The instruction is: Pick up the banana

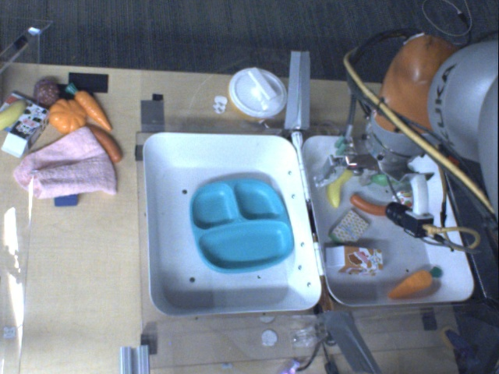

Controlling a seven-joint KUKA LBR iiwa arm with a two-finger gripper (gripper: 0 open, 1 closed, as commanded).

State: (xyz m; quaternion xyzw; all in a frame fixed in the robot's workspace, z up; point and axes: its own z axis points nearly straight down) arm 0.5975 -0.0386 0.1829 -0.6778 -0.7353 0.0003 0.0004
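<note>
Reaching in from the right edge of the tabletop (pixel 86 287), the grey arm (pixel 460 84) hangs over the far end of the right bin (pixel 460 287), its orange band showing above the wrist. The hand (pixel 343 162) sits low near that bin's far left corner, just above the banana (pixel 335 191); whether its fingers are spread or closed I cannot tell (cables and metal parts crowd that spot), and nothing can be seen gripped between them.

The banana lies in the right bin near its left wall, toward the far end, yellow and tilted, with its upper tip close under the hand. Just beside it, toward the bin's middle, lies a sausage (pixel 368 205). Nearer the front sit a checkered sponge (pixel 350 226), a small carton (pixel 360 260) and, by the front right corner, a carrot (pixel 412 284).

The left bin (pixel 168 287) holds a blue tray (pixel 242 224) with three compartments, roughly at its centre. A white lid (pixel 259 92) rests on the tabletop beyond that bin's far edge. Toward the tabletop's far left corner lie a pink cloth (pixel 69 164), a small pumpkin (pixel 67 115) and another carrot (pixel 93 109), close together.
</note>
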